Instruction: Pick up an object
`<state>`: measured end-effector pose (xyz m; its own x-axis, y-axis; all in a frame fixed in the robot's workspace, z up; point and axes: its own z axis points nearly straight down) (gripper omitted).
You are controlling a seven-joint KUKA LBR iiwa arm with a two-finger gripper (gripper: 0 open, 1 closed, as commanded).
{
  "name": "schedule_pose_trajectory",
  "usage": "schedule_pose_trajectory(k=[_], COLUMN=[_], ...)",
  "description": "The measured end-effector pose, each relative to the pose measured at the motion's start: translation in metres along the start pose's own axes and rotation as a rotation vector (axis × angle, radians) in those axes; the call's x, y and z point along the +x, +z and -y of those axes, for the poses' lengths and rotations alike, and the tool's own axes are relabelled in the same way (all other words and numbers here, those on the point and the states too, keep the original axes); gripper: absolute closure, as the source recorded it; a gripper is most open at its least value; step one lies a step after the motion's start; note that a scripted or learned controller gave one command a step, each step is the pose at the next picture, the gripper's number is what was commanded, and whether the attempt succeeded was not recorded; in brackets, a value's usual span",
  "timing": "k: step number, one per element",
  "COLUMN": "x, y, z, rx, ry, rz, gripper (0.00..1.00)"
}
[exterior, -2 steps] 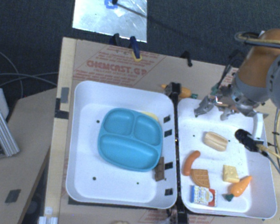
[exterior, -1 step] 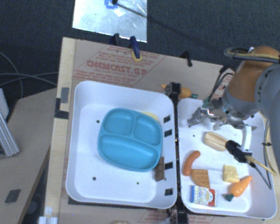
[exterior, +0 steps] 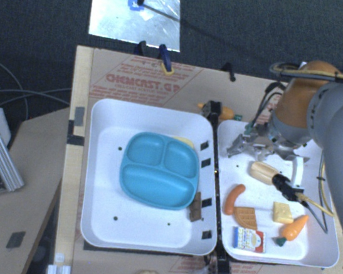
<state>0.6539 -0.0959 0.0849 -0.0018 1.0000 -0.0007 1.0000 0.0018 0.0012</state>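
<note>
Claw (exterior: 250,148) hangs low over the 12 o'clock end of the right bin (exterior: 319,249), and whether it is released or clenched I cannot tell. Just at its 5 o'clock lies a cream roll (exterior: 263,172), and farther toward 6 o'clock sit a sausage (exterior: 233,199), cracker (exterior: 246,216), cheese (exterior: 282,212), carrot (exterior: 295,228) and small box (exterior: 249,240). Off at 9 o'clock on the counter (exterior: 105,70), the left bin (exterior: 100,218) holds a blue plate (exterior: 159,169).

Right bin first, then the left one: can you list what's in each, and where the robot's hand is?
right bin: orange sausage, brown cracker, yellow cheese block, carrot, small box, pale roll
left bin: blue divided plate, small brown piece at its right
gripper: over right bin's far end, beside the pale roll
</note>
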Motion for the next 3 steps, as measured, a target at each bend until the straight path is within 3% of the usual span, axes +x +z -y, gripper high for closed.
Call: schedule_pose_trajectory(k=[1, 3], x=[0.000, 0.012], y=[-0.011, -0.108], z=[-0.001, 0.006], rx=[-0.003, -0.005], ry=[0.000, -0.004], rz=[0.000, -0.001], gripper=[1.00, 1.00])
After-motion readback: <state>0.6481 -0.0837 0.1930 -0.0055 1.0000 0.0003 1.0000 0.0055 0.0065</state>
